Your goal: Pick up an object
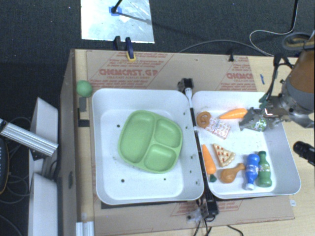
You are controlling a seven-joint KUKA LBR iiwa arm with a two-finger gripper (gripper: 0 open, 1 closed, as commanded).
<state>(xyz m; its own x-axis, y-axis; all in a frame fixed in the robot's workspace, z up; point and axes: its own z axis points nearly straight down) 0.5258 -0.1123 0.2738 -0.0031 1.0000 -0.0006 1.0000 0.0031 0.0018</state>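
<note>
where the bench [162, 68] carries its two white bins, the left bin [106, 146] holds a green divided plate [150, 141]. the right bin [285, 151] holds toy food: a donut [203, 118] and an orange carrot [233, 114] near its far edge, a pink packet [217, 127], a pizza slice [224, 155], a second carrot [209, 162] along its left wall, a drumstick [230, 173], and a blue bottle [251, 169] touching a green bottle [264, 170] near the front right corner. the tool [256, 122] sits low over this bin's far right part, around a small greenish object [259, 125]; i cannot tell its grip.
</note>
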